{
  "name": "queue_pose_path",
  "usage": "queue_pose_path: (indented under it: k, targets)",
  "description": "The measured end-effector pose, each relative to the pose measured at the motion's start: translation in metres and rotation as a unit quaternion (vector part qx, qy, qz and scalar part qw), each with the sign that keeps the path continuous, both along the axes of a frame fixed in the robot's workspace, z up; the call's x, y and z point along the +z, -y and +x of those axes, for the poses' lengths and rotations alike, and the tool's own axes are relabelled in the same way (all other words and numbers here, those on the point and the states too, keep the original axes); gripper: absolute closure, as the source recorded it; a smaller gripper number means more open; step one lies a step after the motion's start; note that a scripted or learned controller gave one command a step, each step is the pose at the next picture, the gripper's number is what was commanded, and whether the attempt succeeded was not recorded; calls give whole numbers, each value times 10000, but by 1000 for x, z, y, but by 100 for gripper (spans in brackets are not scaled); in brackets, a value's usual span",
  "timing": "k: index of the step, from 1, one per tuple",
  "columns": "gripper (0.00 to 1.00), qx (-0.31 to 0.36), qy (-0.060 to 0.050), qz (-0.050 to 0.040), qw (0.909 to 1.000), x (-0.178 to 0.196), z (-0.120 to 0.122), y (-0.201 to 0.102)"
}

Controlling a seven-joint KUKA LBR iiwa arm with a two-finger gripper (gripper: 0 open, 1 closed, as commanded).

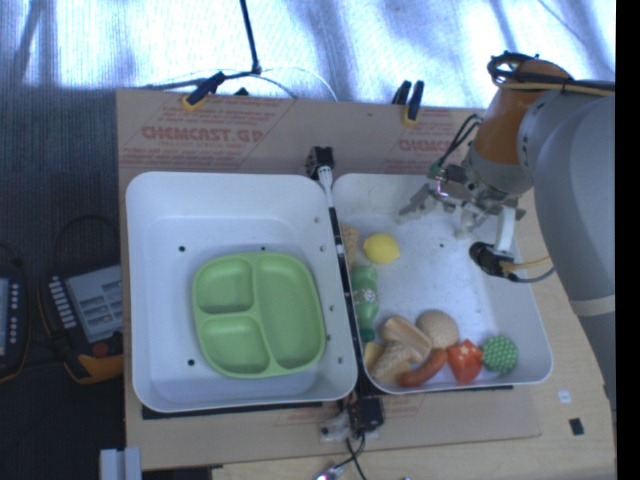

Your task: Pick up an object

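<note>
Your gripper [443,206] hangs over the right bin's [520,313] far end, fingers spread apart, nothing between them; the yellow lemon [381,249] lies just to its left on the bin floor

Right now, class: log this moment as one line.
gripper: open, over right bin, holding nothing | lemon: nearest, untouched | green tray: left bin

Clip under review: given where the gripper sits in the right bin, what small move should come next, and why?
Probably a short shift toward the yellow lemon. The gripper hovers near the right bin's far end with nothing seen between its fingers, and the lemon lies apart from the crowded toys, the nearest easy target.
</note>
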State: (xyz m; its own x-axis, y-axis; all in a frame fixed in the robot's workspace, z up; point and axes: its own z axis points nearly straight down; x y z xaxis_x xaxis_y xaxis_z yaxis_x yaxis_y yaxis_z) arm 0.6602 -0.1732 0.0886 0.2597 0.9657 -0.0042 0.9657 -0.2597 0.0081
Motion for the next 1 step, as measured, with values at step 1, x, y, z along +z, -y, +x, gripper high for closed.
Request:
queue_pose_path:
  k: [1]
  targets:
    - [0,2316,-68,47,9728,22,8,38]
